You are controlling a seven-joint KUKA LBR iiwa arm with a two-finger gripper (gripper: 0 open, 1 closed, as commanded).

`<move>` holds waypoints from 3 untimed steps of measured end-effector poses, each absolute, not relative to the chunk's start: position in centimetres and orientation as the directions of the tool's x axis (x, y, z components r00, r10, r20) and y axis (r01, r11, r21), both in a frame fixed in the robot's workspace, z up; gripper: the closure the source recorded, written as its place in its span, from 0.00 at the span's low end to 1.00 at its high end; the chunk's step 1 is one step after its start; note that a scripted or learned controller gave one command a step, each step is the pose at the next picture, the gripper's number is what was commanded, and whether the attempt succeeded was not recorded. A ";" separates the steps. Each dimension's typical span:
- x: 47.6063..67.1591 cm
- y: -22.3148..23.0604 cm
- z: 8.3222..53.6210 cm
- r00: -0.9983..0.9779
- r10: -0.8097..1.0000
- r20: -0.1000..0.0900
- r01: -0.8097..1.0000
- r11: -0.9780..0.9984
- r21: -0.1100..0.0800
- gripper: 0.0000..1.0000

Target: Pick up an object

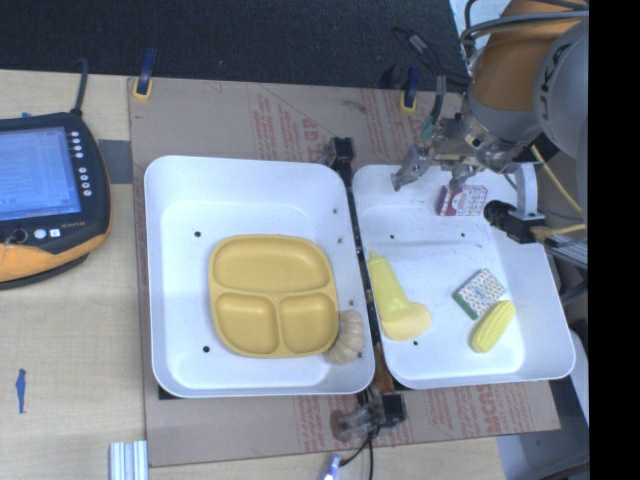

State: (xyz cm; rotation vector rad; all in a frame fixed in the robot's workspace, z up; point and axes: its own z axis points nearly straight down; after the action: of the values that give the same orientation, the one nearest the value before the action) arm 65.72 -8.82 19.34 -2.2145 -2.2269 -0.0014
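Observation:
My gripper (430,180) hangs over the far edge of the right bin (540,368), open, its two fingers spread apart with nothing between them. A small red and white packet (462,202) lies just under and beside the right finger. Nearer the front of this bin lie a pale yellow squash-like piece (397,300) along the left wall, a small patterned block (479,291) and a yellow corn cob (492,326). The left bin (175,198) holds a yellow divided plate (272,295) and a beige lump (348,336) in its front right corner.
A teach pendant with a lit screen (45,193) lies on the bench to the left of the bins. Blue clamps (143,76) hold the cardboard sheet at the back. Cables and a black fitting (510,220) hang at the right bin's far right side.

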 end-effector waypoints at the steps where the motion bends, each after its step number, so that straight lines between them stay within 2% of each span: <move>1: 65.7 -10.5 28.1 -0.003 1.000 0.000 1.000 0.003 -0.001 0.00; 2: 60.9 -14.6 17.6 -0.003 1.000 -0.002 1.000 0.003 -0.006 0.00; 3: 65.3 -18.4 9.1 -0.004 1.000 -0.002 1.000 0.004 -0.004 0.00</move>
State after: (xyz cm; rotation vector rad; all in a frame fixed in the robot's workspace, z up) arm 65.31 -18.39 9.10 -2.2152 -2.2250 0.0069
